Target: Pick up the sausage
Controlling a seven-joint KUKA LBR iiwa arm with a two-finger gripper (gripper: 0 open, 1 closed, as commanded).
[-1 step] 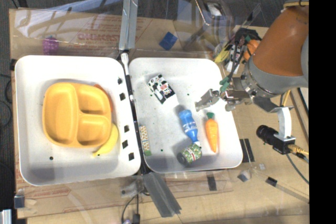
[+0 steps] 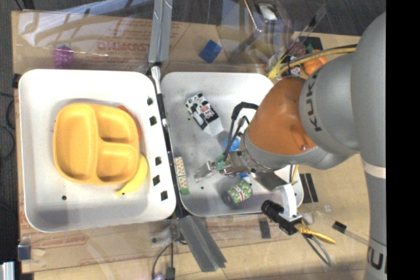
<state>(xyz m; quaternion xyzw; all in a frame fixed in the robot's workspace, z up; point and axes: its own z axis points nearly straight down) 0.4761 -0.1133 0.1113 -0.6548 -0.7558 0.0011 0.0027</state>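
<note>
Under the arm, sausage hidden.

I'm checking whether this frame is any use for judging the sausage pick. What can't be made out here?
- Sausage: not identifiable in the camera view; the arm covers much of the right bin.
- Gripper: too small and cluttered to tell open or shut, or whether it holds anything.
- Green can: label too blurred to read.
- Banana: partly tucked under the yellow tray.
</note>
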